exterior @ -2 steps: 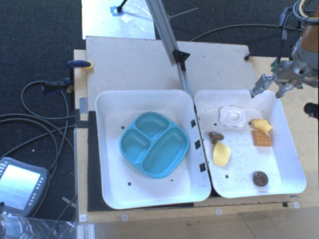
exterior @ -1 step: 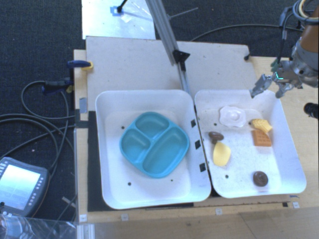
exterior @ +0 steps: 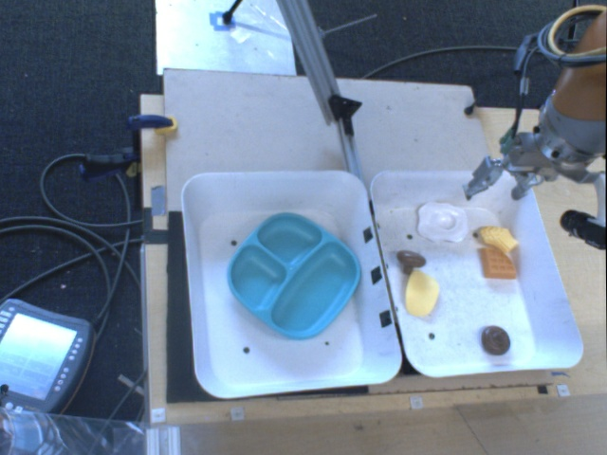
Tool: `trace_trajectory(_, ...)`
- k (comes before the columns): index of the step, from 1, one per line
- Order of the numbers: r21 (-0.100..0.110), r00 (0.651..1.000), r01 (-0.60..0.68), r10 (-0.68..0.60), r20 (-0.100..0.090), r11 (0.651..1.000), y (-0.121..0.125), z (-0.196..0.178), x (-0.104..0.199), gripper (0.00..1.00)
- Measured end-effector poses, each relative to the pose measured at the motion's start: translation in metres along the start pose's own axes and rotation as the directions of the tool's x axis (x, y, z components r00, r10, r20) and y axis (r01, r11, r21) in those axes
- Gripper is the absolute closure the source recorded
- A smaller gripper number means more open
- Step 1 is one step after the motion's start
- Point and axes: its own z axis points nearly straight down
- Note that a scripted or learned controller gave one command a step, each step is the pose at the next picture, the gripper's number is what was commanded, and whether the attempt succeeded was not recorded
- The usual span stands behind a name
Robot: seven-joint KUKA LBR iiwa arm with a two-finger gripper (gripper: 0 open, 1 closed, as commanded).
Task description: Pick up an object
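Currently the gripper (exterior: 500, 180) is hovering with fingers spread and holding nothing, over the far edge of the right bin (exterior: 560, 282). Just below and beside it, a white fried egg (exterior: 442, 222) is lying. Judging by this, lowering onto a piece is coming next.

Two bins, one plate, five small items.
Left bin (exterior: 204, 254): one blue plate (exterior: 294, 275). Right bin (exterior: 550, 292): one white piece (exterior: 442, 222), one waffle (exterior: 498, 263), one yellow piece (exterior: 422, 294), two brown pieces (exterior: 411, 261).
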Motion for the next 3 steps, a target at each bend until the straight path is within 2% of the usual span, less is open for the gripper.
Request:
trace_trajectory(2, 0.002, 1.0, -0.002, 0.002, -0.001, 1.0, -0.003, 0.12, 0.008, 0.0)
trace_trajectory(3, -0.006, 1.0, -0.002, 0.002, 0.0, 1.0, 0.0, 0.104, 0.007, 1.0)
